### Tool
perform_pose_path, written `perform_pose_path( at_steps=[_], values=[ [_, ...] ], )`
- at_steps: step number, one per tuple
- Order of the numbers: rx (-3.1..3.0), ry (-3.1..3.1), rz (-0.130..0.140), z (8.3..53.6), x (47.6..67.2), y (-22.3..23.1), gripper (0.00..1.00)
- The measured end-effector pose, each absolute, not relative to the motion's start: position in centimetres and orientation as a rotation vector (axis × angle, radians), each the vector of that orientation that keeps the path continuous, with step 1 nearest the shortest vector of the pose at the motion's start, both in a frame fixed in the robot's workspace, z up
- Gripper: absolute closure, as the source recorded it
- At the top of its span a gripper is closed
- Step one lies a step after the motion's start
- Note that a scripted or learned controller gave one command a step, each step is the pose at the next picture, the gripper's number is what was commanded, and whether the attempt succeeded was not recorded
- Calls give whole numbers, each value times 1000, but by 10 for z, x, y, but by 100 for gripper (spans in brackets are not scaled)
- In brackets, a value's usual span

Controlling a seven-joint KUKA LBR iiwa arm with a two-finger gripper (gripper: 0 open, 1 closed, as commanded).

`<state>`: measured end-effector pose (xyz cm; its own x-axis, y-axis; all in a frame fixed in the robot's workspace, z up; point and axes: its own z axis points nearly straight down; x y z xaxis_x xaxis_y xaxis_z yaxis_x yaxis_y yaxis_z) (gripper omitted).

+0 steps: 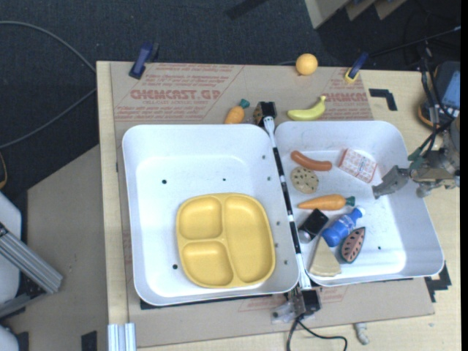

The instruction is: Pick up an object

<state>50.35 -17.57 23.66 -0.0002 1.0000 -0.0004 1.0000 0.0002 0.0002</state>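
The right bin (417,251) holds several small objects. A sausage (311,160) and a pink-and-white packet (357,164) lie near the back, with a round cookie (303,179) just below the sausage. A carrot (325,202) lies in the middle. Toward the front are a black block (314,222), a blue bottle (341,227), a brown-and-pink oval piece (352,245) and a bread slice (324,261). My gripper (390,182) reaches in from the right over the bin's right side, right of the carrot and below the packet, with nothing visibly in it.
The left bin (146,159) carries a yellow divided plate (224,239). Behind the bins on the cardboard lie a banana (308,110), a small orange toy (235,114), a black piece (265,111) and an orange ball (306,64). Blue clamps (142,61) hold the board's back edge.
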Motion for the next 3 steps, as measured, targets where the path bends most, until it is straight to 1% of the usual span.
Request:
perform_pose_path(
  at_steps=[1,2,3],
  values=[
    [2223,2225,-2,129,572,-139,0],
    [2223,2224,-2,84,559,-118,0],
    [2223,2223,0,85,549,-95,0]
  ],
)
